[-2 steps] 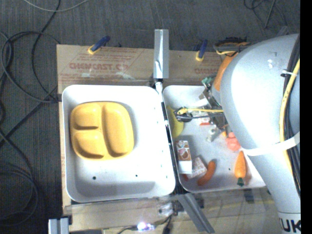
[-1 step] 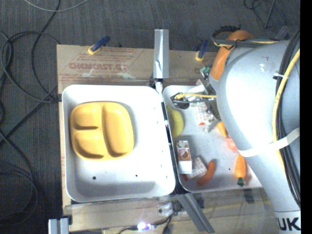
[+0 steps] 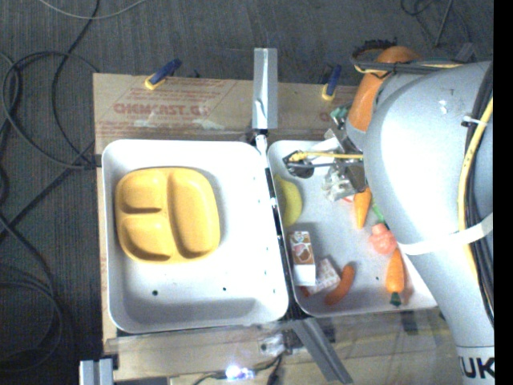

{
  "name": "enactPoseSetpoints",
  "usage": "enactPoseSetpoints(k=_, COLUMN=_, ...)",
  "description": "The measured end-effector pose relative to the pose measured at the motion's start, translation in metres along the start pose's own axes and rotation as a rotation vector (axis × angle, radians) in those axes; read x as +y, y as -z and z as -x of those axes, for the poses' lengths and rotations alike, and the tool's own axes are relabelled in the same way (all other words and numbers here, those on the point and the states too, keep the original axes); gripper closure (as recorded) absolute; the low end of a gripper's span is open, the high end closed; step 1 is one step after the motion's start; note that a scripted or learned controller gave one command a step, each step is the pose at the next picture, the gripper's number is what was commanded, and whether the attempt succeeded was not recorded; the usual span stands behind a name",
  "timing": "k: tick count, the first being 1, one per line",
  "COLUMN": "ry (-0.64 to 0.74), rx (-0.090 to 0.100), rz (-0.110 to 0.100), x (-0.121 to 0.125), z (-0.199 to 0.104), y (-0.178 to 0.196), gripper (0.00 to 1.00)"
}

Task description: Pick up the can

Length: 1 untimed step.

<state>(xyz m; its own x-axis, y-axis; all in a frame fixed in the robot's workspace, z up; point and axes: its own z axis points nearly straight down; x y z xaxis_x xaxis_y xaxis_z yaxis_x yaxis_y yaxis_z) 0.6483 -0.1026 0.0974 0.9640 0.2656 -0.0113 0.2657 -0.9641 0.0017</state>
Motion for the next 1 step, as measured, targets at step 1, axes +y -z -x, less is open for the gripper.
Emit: enactPoseSetpoints(k=1, ry=0.262, rx=0.006, rz=0.002, x=-0.0418, z=-0.0159, y=0.0862, gripper=1.00)
